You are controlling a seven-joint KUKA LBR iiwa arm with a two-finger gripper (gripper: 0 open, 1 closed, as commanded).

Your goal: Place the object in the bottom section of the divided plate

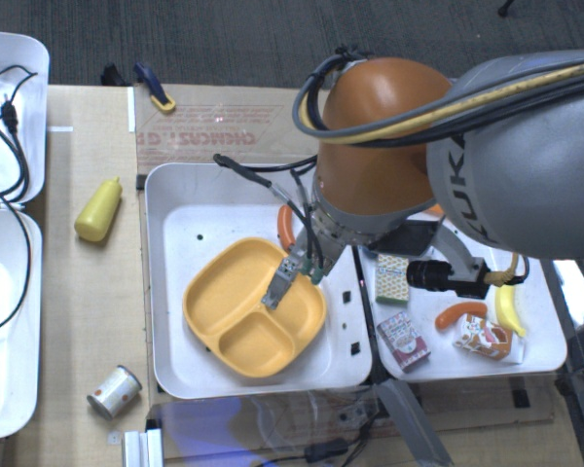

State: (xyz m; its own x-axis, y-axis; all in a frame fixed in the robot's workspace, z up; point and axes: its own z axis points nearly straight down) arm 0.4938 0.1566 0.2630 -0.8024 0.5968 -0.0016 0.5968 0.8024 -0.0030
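Observation:
A yellow divided plate (224,300) lies in the left bin (175,261), with one large section at its upper left and two smaller ones toward the front. My gripper (280,288) hangs over the plate's right part, near the ridge between sections. The big orange wrist covers what lies behind it. An orange oblong object (285,224) pokes out just beyond the plate's far edge, partly hidden by the arm. I see nothing lying in the plate's sections.
The right bin (370,358) holds a green box (391,278), a small carton (402,341), an orange sausage (460,312), a banana (507,309) and a snack packet (485,337). On the bench to the left lie a yellow bottle (98,210) and a can (114,390).

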